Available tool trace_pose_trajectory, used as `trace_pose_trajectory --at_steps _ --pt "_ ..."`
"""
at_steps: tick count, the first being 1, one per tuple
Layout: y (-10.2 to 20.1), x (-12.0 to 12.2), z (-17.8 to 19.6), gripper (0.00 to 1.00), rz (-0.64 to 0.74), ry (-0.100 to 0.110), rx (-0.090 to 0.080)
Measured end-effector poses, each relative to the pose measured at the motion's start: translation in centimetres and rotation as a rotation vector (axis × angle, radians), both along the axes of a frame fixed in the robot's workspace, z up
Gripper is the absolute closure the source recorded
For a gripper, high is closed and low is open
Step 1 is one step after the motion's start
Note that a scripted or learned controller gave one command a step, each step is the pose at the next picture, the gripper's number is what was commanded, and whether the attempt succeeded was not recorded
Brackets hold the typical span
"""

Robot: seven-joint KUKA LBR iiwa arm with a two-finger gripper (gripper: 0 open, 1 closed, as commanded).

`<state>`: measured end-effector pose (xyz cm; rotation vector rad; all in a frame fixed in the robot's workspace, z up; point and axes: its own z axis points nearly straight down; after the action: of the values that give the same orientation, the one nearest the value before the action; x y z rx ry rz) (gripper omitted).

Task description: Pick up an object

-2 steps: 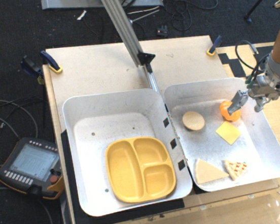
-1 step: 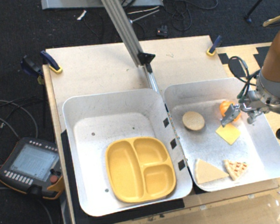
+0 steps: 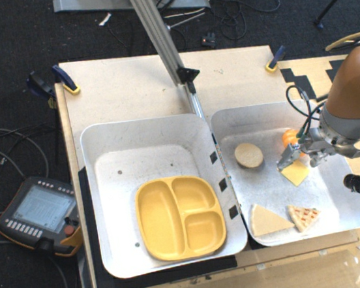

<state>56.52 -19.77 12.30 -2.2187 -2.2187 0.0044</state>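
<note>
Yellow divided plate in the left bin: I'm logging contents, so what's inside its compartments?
The yellow plate shows three compartments, all bare yellow with no food in them. The bin floor beneath the plate is covered.

One fixed camera looks down at a slant from the near edge of the counter (image 3: 159, 87), far enough off to take in both white bins (image 3: 103, 157) and dark floor (image 3: 7, 77) beyond the counter's far and left sides.

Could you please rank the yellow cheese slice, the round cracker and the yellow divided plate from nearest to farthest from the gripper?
1. Yellow cheese slice, just below the gripper in the right bin.
2. Round cracker, left of it, same bin.
3. Yellow divided plate, in the left bin.
</note>
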Motion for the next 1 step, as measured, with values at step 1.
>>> trace_pose_trajectory --at_steps 1 --pt "-0.02 0.14 1.36 1.0 0.001 -0.007 -0.002"
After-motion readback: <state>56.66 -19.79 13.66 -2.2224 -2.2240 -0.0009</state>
